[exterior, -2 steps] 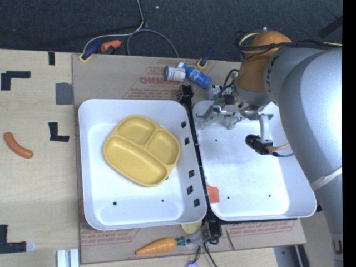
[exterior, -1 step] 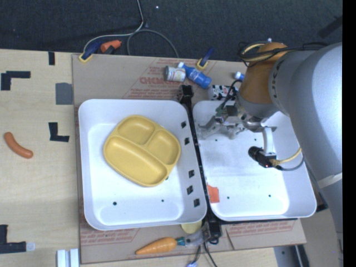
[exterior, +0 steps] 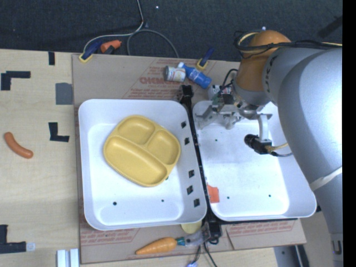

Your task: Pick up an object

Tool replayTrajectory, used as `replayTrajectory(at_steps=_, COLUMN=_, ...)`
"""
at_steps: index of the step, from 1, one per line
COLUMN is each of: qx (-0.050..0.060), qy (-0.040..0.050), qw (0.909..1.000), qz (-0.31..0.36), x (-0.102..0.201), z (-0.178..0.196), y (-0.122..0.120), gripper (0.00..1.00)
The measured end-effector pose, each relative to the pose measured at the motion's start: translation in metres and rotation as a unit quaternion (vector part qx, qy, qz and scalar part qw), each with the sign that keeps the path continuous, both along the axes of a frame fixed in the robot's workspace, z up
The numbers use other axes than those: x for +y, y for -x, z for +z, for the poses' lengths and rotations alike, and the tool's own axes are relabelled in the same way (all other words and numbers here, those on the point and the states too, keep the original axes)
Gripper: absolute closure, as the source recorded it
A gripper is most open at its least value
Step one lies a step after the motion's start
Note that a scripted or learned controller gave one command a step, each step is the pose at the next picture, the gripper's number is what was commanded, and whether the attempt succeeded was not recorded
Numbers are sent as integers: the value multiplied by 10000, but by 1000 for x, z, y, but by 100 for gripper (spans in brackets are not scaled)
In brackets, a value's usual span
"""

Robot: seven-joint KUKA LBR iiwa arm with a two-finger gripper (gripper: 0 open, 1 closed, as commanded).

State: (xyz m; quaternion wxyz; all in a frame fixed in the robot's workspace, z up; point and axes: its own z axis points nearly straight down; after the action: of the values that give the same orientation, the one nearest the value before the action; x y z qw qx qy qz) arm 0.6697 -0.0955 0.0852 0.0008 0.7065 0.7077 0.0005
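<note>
**Gripper low at the right bin's far corner, its opening unreadable**

Gripper (exterior: 210, 115) state cannot be told from this slant: the grey metal at the wrist's end hangs over the far left corner of the right bin (exterior: 278, 204), and nothing is visibly clamped in it. That corner's floor looks bare beneath it.

The nearest candidate is a small orange piece (exterior: 213, 193) lying in the same bin against its left wall, towards the near edge and well apart from the gripper. A yellow divided plate (exterior: 142, 149) sits in the middle of the left bin (exterior: 92, 204).

To do this step well, I judge the arm should travel along the wall to the orange piece and descend squarely. The piece is flat and hugs the wall, so the approach needs care against scraping the divider between the bins.

Open room is generous across the right bin's middle. The plate is broad and shallow, probably harder to grasp except at its rim.
</note>
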Motion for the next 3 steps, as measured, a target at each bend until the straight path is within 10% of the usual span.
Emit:
replayTrajectory(at_steps=1, qx=36, qy=-42, qw=10000, qz=-40, x=-133, z=1, y=2, gripper=0)
replayTrajectory(at_steps=2, qx=-20, qy=13, qw=10000, qz=-3, x=-80, z=3, y=83, gripper=0)
replayTrajectory(at_steps=3, qx=-20, qy=11, qw=10000, qz=18, x=-24, z=2, y=52, gripper=0)
